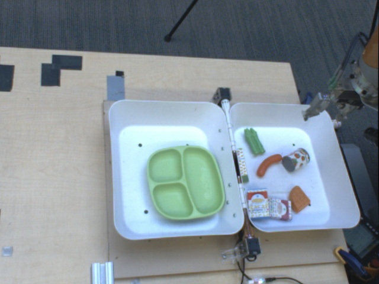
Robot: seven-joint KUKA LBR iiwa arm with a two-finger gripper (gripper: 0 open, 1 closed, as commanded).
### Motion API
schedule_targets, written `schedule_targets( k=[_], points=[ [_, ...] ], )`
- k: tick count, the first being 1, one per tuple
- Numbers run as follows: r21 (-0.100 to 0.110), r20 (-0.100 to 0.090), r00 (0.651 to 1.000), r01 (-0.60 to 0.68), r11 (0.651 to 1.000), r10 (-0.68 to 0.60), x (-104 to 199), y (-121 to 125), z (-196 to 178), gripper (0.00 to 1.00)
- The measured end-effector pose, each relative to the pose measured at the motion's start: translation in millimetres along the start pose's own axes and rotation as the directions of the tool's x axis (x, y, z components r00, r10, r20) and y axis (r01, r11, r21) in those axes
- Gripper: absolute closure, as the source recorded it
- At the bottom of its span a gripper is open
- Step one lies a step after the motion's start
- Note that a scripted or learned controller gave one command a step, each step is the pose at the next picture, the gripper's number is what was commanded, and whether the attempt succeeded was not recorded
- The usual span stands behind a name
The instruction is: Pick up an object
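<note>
The right bin (pixel 331 218) holds several small items: a green pea pod (pixel 254 141), an orange-red sausage (pixel 268 164), a grey, white and orange toy (pixel 295 159), an orange cracker (pixel 299 199) and a red-and-white box (pixel 257 204) beside a small packet (pixel 279 208). My gripper (pixel 324 116) hangs over the bin's far right corner, open, with nothing between its fingers. It is well away from all of the items; the toy is the closest to it.
The left bin (pixel 127 158) carries a light green divided plate (pixel 185 183). A ridge (pixel 233 152) where the two bins meet runs down the middle. Black and grey markers (pixel 59 70) lie on the wooden bench at the far left.
</note>
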State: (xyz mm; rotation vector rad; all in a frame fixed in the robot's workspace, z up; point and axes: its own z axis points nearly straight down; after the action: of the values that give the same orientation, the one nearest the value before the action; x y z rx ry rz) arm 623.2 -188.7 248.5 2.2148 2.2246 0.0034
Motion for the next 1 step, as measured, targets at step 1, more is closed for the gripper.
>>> schedule_targets(
  k=[1],
  points=[
    [-0.001,0.001,1.0,-0.002,1.0,0.002,29.8,-51.7,152.6,0.0]
  ],
)
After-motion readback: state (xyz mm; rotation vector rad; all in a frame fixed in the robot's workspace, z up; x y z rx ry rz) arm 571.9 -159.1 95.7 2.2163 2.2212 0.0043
